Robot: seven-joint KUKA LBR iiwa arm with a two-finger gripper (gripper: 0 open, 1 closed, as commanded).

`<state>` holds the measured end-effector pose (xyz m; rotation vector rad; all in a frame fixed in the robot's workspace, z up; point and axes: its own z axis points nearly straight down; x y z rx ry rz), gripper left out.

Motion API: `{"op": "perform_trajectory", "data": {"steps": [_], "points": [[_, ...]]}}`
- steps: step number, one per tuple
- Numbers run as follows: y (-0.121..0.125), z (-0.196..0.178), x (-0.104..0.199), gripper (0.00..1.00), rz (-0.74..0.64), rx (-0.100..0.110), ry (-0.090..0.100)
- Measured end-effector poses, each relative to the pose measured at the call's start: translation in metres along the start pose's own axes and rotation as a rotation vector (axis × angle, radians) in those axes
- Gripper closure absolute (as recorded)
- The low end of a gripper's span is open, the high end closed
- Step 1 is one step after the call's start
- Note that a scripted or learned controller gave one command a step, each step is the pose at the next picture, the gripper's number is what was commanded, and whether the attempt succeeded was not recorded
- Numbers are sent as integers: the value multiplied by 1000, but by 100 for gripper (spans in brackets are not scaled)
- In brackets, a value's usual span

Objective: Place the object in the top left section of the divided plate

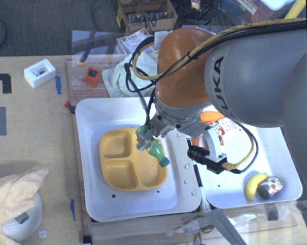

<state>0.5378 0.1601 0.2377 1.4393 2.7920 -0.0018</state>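
- The green object (157,154), a small bottle-like piece with a darker green end, hangs tilted over the right edge of the divided plate (125,160), its lower end pointing down and to the right, above the plate's rim.
- Its upper end sits at the gripper (144,138); the fingers appear closed around that end, though the grip is small and partly hidden by the wrist.
- The arm (232,75) reaches in from the right, its orange band (184,67) directly above the wrist, the wrist pointing down and leftward over the left bin (96,198).
- The plate is yellow with three sections, two on its left side and one along the right; it lies in the left bin.
- In the right bin (286,190) lie a yellow fruit-like toy (254,185) touching a dark round object (270,186), and a red-and-white package (222,134).
- On the table (32,140), left of the bins, lie a crumpled cloth (16,189) and a small white box (39,72).
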Motion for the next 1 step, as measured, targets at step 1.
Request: {"op": "perform_trajectory", "data": {"steps": [1], "points": [[-15,-20,-2,100,56,-1,-1]]}}
